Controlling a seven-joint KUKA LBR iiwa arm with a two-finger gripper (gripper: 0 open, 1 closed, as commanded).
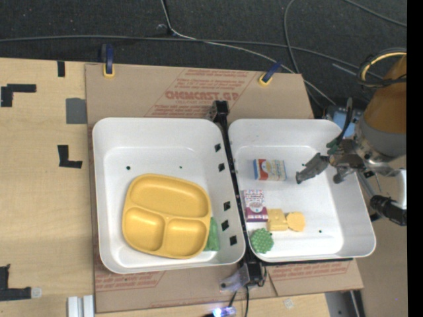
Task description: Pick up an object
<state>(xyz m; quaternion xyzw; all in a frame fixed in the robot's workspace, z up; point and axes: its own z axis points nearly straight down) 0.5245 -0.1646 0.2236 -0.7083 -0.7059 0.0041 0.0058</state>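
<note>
The right bin [330, 243] holds a small white carton with red and blue print [268, 170], a maroon and white packet [254, 203], a yellow toy piece [285, 220] and a green knobbly ball [262, 240]. My gripper [325, 170] hangs over the right side of this bin, to the right of the carton. Its two dark fingers [307, 173] are spread, so it is open, and nothing is between them. The carton lies a short way left of the nearer fingertip, apart from it.
The left bin [106, 144] holds a large yellow divided tray [166, 214] with a green item [213, 235] wedged at its right edge. A black divider [228, 170] runs between the bins. Cables cross the dark surface behind.
</note>
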